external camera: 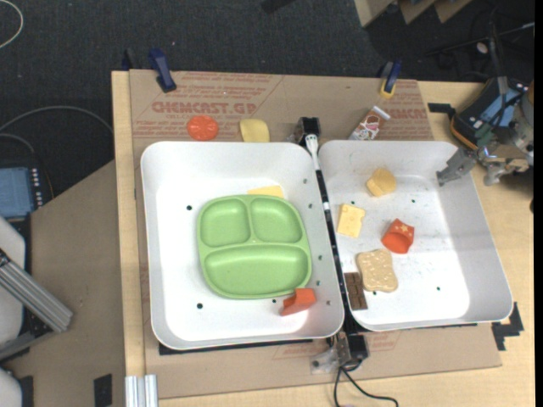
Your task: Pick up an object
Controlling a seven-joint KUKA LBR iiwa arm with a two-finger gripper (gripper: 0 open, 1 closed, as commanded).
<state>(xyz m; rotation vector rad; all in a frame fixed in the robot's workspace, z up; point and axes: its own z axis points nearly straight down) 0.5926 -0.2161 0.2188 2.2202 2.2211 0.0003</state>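
Observation:
The right bin (475,253) holds a yellow chunk (381,182), a pale yellow cheese slice (349,220), a red pepper piece (397,236), a tan cracker (377,270) and a small brown bar (354,292) by its left wall. In the left bin (165,227) lies a green divided plate (253,247), with a yellow piece (266,192) behind it and an orange-red piece (298,301) in front. My gripper (471,166) hangs over the right bin's far right rim, apart from every object, with nothing seen in it.
On the cardboard behind the bins lie an orange round toy (203,127), a yellow toy (254,131), a black part (309,129) and a small packet (367,126). Blue clamps (161,69) (389,76) grip the board's far edge. Cables trail at the front (352,371).

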